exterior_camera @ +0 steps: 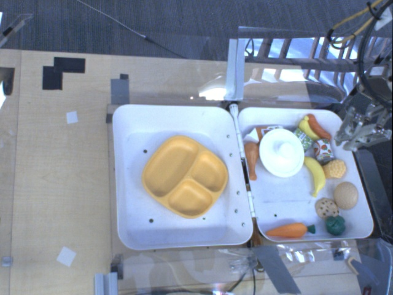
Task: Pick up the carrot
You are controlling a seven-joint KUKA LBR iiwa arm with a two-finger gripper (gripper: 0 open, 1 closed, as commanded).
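Pincer (351, 139) sits at the right rim of the right bin (368, 223), upper corner, above the bin edge; cannot tell its state from this angle. Nothing seen in its grip. Arm (374, 97) comes in from the right, wrist mass and cabling stacked above the pincer, angled down toward the bin.

Nearest items: a small orange-red piece (318, 128) and a yellow-green piece (305, 128) just left of the pincer. White round lid-like object (282, 153) further left, banana (315, 176) below it, tan egg-shaped item (346, 195), cookie (326, 208), dark green item (335, 225).

Carrot (287, 230) lies flat along the near wall of the right bin, green end pointing right, well apart from the pincer.

Left bin (126, 226) holds a yellow divided plate (185, 176), tilted diagonally. Both bins on the bench (55, 183).
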